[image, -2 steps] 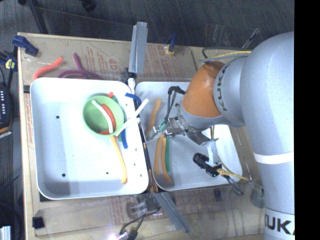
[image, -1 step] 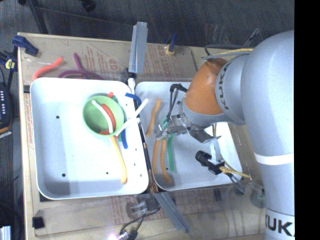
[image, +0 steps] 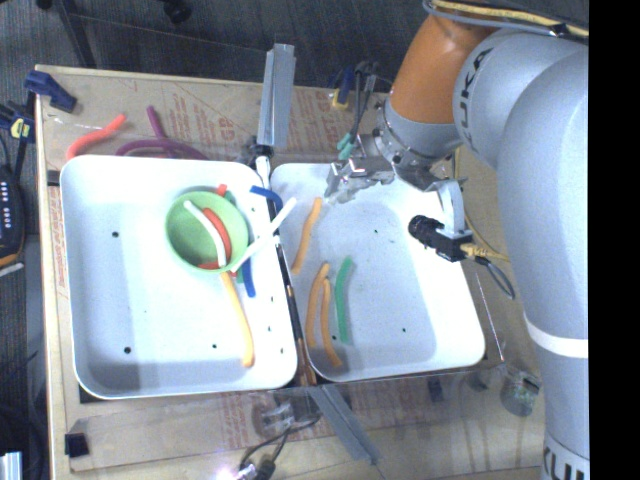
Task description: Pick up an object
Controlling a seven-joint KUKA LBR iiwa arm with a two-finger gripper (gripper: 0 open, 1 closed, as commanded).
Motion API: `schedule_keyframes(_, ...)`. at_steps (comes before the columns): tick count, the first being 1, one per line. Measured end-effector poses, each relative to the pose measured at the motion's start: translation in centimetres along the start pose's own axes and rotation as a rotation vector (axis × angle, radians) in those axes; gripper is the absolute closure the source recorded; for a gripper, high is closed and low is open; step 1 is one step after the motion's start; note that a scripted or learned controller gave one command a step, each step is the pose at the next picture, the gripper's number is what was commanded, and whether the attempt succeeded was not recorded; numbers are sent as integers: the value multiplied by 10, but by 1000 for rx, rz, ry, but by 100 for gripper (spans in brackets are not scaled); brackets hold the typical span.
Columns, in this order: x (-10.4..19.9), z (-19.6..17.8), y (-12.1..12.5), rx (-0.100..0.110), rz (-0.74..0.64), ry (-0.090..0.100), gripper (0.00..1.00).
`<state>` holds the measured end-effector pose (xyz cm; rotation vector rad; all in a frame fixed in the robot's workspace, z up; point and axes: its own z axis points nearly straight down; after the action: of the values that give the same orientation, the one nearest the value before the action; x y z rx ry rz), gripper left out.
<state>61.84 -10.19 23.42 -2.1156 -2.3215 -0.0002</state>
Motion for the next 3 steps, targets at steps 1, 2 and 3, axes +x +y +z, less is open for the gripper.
schedule_keyframes(1,0,0,0,0,0,0,0)
schedule_keyframes(2,-7,101,25,2,5,-12,0)
schedule_keyframes(3,-19,140,36,0,31,-12,0)
